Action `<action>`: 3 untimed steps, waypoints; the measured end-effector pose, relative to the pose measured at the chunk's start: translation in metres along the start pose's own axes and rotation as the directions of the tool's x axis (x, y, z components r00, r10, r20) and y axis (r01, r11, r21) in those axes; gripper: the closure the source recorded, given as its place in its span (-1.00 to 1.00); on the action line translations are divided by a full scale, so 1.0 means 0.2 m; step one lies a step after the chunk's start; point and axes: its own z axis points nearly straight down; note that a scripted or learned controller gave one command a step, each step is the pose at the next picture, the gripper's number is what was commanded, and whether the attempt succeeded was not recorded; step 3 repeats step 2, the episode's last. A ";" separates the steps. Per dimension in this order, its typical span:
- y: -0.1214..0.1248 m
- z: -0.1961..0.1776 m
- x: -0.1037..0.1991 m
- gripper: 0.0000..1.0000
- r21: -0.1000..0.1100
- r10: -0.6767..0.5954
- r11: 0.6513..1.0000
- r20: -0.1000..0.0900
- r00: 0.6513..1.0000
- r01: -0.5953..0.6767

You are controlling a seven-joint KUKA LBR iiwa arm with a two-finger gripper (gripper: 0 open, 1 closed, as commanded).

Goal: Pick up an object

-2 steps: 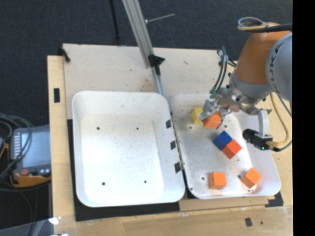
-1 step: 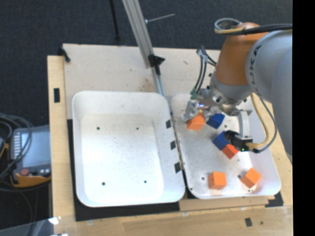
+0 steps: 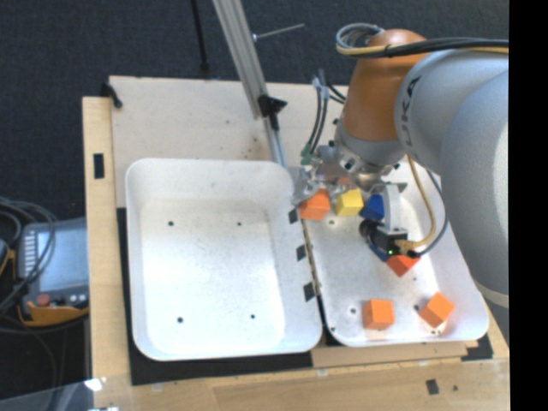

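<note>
The end effector is seen lowered over the far left corner of the right bin, right by an orange block, a yellow block and a blue block that are bunched together under it; whether anything is actually gripped can't be told, since the wrist is in the way. A red block is found a bit nearer, and two more orange cubes are sat along the near edge. The left bin is seen next to it on the table.
</note>
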 end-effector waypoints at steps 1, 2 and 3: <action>0.02 0.02 0.26 1.00 0.001 0.000 1.000 0.000 1.000 0.000; 0.07 -0.07 0.49 1.00 -0.001 0.000 1.000 -0.001 1.000 0.000; 0.07 -0.07 0.49 1.00 -0.001 0.000 1.000 -0.001 1.000 0.000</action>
